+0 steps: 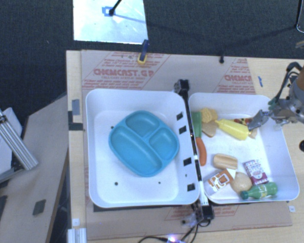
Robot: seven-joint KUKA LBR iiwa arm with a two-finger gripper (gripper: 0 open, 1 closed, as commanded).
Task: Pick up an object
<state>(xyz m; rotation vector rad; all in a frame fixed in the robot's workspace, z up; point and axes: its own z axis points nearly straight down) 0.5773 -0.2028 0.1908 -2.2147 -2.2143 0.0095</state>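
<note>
On our table (116,67), the claw (255,121) hovers beside the yellow mustard bottle (233,129); its grip we cannot tell, so we might knock it away

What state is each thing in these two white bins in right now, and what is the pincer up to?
Blue divided plate: lying flat, alone in left bin.
Yellow bottle: on its side, right bin.
Green bottle: on its side, near corner.
Carrot: flat beside the divider.
Bread roll: lying flat.
Pincer: low by the yellow bottle's end.
</note>
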